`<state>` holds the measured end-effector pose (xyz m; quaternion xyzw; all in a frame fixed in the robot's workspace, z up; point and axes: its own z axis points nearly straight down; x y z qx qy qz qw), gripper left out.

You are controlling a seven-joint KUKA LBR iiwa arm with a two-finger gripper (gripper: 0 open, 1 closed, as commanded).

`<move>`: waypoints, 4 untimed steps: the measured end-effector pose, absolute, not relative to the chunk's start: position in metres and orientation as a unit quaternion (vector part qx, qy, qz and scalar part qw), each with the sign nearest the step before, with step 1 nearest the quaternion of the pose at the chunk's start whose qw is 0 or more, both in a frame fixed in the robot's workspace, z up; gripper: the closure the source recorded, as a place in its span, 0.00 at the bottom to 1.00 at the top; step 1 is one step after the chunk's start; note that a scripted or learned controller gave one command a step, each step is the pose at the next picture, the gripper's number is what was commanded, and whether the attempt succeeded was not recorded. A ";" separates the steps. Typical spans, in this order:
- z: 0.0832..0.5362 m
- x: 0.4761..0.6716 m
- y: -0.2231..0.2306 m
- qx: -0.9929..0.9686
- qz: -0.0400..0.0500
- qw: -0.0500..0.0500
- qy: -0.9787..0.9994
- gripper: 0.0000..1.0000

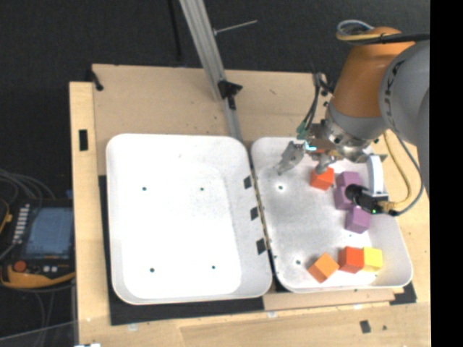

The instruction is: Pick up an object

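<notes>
Six small blocks lay in the right bin (289, 215): two orange blocks (323, 178), one red block (351, 258), one yellow block (372, 257) and two purple blocks (350, 188). They looked light, rigid and smooth-sided, best pinched across opposite flat faces. The gripper (291, 157) hovered near the bin's upper left, beside the upper orange block, holding nothing; its opening could not be judged.

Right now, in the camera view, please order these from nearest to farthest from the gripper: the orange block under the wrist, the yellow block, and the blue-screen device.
Gripper, in the right bin's upper part:
1. Orange block under the wrist, just right of it.
2. Yellow block, at the right bin's lower edge.
3. Blue-screen device, off the bench, far left.
</notes>
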<state>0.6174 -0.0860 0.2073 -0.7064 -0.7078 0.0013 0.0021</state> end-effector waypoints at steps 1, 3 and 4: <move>0.210 0.619 -0.086 -0.707 -0.001 0.000 -0.708 0.00; 0.120 0.617 -0.097 -0.708 0.002 0.001 -0.706 0.00; 0.096 0.617 -0.098 -0.709 0.002 0.000 -0.706 0.00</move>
